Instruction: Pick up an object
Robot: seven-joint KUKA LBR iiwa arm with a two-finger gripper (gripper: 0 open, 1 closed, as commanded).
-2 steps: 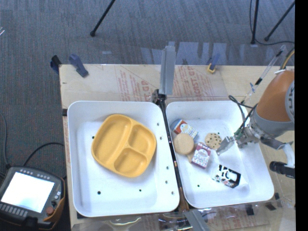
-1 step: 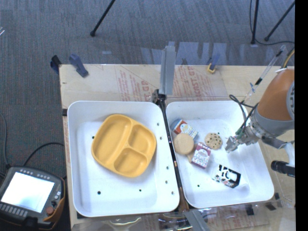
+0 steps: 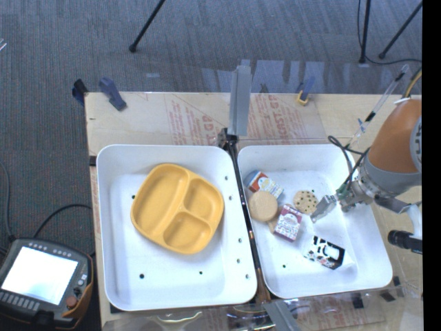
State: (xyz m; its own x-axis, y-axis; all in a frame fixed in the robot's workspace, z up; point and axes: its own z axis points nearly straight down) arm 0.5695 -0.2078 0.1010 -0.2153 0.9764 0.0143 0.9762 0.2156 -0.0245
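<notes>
**Q:** where's your target sitting?

**A:** The round cookie [image 3: 305,201] lies mid right bin [image 3: 358,271], a bit toward its back edge. My gripper [image 3: 324,209] hovers just beside it on the right-wall side, so it's straight ahead. Fingers look spread, nothing between them.

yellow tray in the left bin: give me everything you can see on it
The yellow tray is a rounded-square divided plate, plastic by its look, with three compartments: one long one along its upper-left side and two smaller ones beside it. It lies flat, right side up, turned at an angle to the left bin, near the bin's middle. Nothing sits in it, and it touches just the bin floor.
</notes>
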